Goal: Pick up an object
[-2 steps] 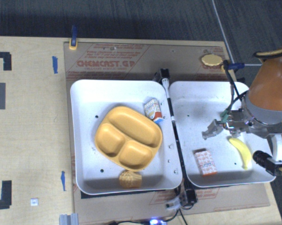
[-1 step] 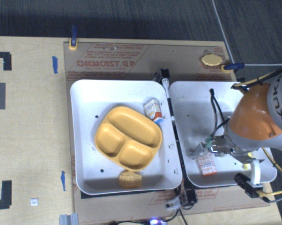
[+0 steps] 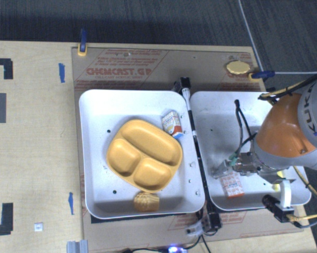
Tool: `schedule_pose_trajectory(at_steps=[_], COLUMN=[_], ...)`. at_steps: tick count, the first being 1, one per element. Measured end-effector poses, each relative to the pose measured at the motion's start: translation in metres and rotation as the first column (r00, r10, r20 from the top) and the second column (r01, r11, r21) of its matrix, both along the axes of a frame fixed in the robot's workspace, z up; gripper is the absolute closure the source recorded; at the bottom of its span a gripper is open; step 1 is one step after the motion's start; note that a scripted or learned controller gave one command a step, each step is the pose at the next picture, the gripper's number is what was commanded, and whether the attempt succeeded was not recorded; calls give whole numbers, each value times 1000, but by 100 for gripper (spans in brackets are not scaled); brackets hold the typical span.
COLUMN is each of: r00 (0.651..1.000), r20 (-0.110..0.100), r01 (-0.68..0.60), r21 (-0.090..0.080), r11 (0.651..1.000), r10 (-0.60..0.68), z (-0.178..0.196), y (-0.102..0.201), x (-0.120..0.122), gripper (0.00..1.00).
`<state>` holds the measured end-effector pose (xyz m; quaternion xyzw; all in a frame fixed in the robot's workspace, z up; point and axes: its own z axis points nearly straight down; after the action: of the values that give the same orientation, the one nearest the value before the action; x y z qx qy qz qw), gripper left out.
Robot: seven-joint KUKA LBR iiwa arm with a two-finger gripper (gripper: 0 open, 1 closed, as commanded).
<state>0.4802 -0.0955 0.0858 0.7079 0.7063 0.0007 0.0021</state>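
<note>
My gripper (image 3: 222,169) is low in the right bin (image 3: 216,109), near its left wall, and the arm's orange band (image 3: 285,133) is above and to the right of it. A small white packet with red print (image 3: 231,186) lies flat on the bin floor just in front of the gripper, apart from it as far as I can see. In the left bin (image 3: 95,141) a yellow three-compartment tray (image 3: 144,154) lies tilted. A small red, white and blue carton (image 3: 172,123) sits at the tray's upper right. A brown round object (image 3: 147,201) rests below the tray.
A dark cable (image 3: 241,123) loops from the wrist over the right bin. A black divider rail (image 3: 192,136) runs between the bins. A tan disc (image 3: 238,67) lies on the board behind the right bin. Blue clamps (image 3: 82,40) hold the board's edges.
</note>
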Motion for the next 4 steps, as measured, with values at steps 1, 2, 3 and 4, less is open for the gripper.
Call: schedule_pose_trajectory(at_steps=[1, 2, 3, 4], r00=[1000, 1000, 1000, 1000], r20=[6, 5, 9, -2], r01=[0, 0, 0, -4], r21=[-1, -1, -2, 3], r11=[1000, 1000, 1000, 1000], r10=[0, 0, 0, 4], z=[10, 10, 20, 99], y=[0, 0, 0, 108], x=[2, 2, 3, 0], gripper=[100, 0, 100, 100])
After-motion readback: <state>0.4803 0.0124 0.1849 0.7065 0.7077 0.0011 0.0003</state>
